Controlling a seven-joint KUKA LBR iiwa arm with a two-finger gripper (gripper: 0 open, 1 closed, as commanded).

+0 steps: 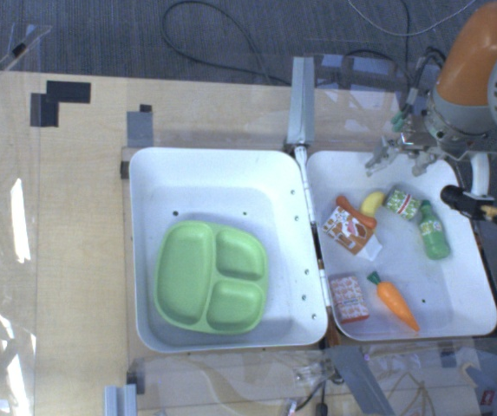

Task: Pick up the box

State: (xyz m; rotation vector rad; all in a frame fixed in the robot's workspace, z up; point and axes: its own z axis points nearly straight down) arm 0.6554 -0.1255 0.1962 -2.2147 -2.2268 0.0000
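Fig. Overhead slant view of counter [75, 232] w/ two white bins. Left bin [231, 167] carries a green divided tray [212, 276]. Right bin [461, 310] carries the box [350, 227] (orange/white carton, lying flat and skewed, near bin's left wall), plus a yellow item [372, 202] touching its upper corner, a small can [402, 203], green bottle [433, 234], carrot [396, 302] and a pinkish packet [349, 297]. Gripper [402, 156] hangs over the bin's far edge, well apart from the box; jaws spread wide, nothing between them. Handling, est.: carton looks light, fairly stiff but crushable if squeezed hard; printed faces prob. slick. Best hold is across the two long sides, approx. mid-length, jaws turned to match its skew, clear of the yellow item.
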